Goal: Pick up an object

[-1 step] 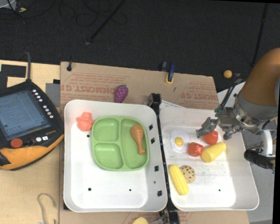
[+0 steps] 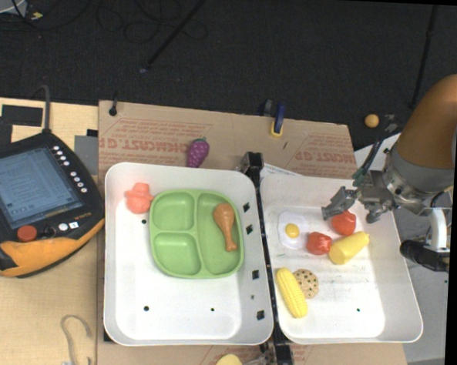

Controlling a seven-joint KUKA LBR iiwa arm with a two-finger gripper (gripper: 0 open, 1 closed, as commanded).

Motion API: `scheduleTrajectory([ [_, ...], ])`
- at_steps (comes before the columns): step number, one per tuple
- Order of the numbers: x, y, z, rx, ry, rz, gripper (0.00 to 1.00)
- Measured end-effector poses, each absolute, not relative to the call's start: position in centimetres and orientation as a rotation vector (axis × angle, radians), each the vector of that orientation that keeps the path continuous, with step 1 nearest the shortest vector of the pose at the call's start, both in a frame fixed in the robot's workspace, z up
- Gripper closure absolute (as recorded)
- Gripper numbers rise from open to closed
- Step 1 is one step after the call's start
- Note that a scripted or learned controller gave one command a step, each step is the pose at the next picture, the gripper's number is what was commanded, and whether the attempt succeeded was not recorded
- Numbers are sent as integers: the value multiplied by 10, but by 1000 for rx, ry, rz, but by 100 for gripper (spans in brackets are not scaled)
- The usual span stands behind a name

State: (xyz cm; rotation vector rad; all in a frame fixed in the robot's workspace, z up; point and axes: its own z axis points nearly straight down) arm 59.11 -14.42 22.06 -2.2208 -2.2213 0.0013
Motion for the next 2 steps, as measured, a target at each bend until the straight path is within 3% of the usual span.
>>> scheduleTrajectory([
  [2, 587, -127, 116, -2218, -2216, 4, 0],
])
